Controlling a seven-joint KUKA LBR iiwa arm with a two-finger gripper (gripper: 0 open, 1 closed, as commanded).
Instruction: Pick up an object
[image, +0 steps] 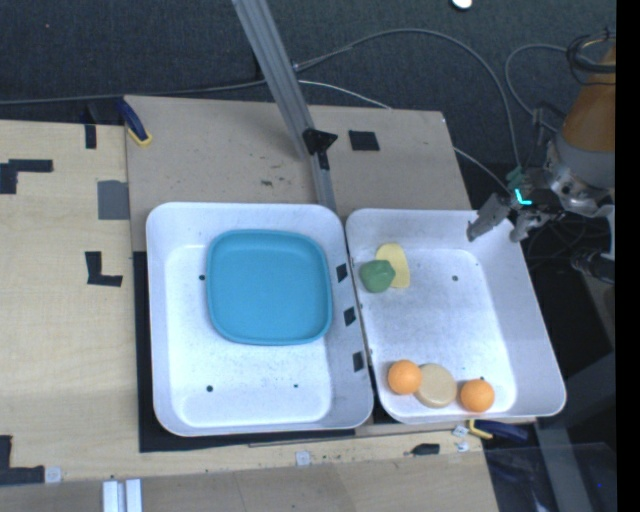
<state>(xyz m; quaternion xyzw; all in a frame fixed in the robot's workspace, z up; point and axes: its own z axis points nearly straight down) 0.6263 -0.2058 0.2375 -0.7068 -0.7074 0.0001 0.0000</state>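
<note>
Right now I am watching the end effector (497, 224) hovering over the upper right corner of the right bin (520, 300). Its two fingers seem to be standing apart with nothing between them, though the view is small and dim there.

The nearest candidates, a green object (376, 276) overlapping a yellow one (397, 262), are lying to its left and slightly toward me. Farther down, along the near wall, an orange ball (403, 377), a tan disc (436, 385) and a second orange ball (477, 395) are sitting in a row.

The left bin (170, 320) is carrying a blue plate (268, 286), well away across the tabletop (200, 150).
</note>
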